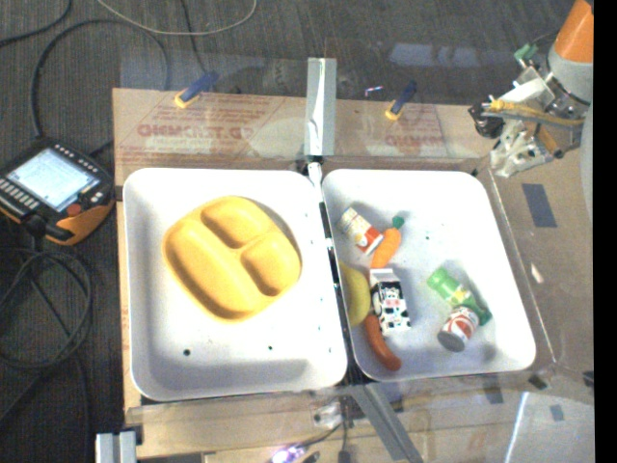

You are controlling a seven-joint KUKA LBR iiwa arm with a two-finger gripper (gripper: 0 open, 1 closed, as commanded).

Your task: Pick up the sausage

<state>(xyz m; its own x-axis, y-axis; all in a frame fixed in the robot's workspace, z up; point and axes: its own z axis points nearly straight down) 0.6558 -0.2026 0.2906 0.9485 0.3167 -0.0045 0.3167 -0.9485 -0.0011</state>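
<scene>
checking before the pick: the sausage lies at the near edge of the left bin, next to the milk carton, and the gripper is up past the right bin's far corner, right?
Not quite. The camera view shows the sausage at the near edge of the right bin, not the left one. The rest holds: it lies next to the milk carton, and the gripper is past the right bin's far corner.

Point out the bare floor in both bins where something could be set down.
Left bin: bare strips around the yellow tray, widest along the near edge. Right bin: bare at the far right corner, beyond the green bottle and can. Crowded on its left side: carrot, milk carton, banana, sausage.
</scene>
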